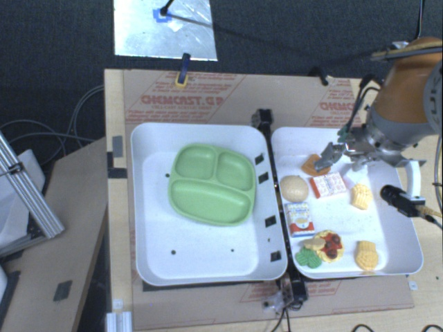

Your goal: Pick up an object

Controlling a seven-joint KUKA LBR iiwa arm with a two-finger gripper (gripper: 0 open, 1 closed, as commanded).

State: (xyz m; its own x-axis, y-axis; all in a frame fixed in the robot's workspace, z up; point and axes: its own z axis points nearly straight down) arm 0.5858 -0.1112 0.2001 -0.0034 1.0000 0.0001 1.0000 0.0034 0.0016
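Gripper (331, 156) hangs low over the far part of the right bin (408, 254), its tip at the edge of a small orange piece (311, 164); whether it is released or clenched I cannot tell, and nothing is visibly held. That orange piece, lying just to the gripper's left and touching it or nearly so, looks like the likeliest thing to pick. Just below the gripper lies a red-and-white packet (328, 185), and beyond that, further left and down, a pale round bun (294, 188). A yellow corn-like piece (360, 196) sits to the gripper's lower right. Further down lie a small carton (300, 219), a pizza-like slice (322, 247) and a yellow waffle-like piece (367, 254). Well off to the left, in the left bin (149, 254), rests a green divided plate (211, 184). To do this step well, I judge the gripper should centre over the orange piece, staying clear of the packet beside it, and descend straight before lifting slowly.
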